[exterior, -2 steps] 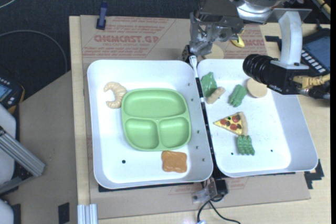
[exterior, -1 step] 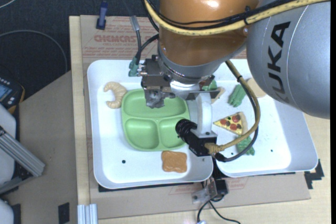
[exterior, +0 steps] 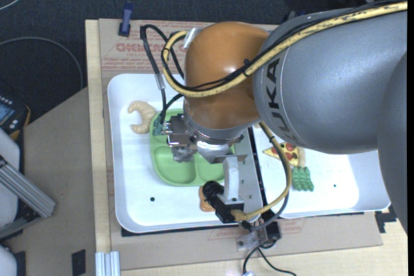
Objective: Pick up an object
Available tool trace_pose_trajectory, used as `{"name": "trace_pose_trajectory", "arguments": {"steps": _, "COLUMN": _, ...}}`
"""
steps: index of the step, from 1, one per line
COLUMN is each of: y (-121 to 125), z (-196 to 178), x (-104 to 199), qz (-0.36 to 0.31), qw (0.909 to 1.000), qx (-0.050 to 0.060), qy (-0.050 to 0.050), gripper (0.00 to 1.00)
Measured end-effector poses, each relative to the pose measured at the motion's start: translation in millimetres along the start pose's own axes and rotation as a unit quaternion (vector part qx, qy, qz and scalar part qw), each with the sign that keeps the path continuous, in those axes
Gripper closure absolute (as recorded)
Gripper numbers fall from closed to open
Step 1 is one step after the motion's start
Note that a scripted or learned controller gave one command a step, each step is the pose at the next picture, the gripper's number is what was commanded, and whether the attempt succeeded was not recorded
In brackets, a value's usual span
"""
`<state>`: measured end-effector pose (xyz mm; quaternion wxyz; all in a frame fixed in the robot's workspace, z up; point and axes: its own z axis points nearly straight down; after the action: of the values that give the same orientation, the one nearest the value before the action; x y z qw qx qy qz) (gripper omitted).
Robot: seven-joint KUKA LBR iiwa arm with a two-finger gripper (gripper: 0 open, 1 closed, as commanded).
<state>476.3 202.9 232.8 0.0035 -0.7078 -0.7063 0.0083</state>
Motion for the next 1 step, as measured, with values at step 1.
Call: {"name": "trace_pose_trajectory", "arguments": {"steps": 1, "y": -1.7, "z": -311.9, "x": -26.4, "qz": -0.001, "qw": 0.9998, "qx": -0.019, "qy": 0.007, "gripper": 1.00}}
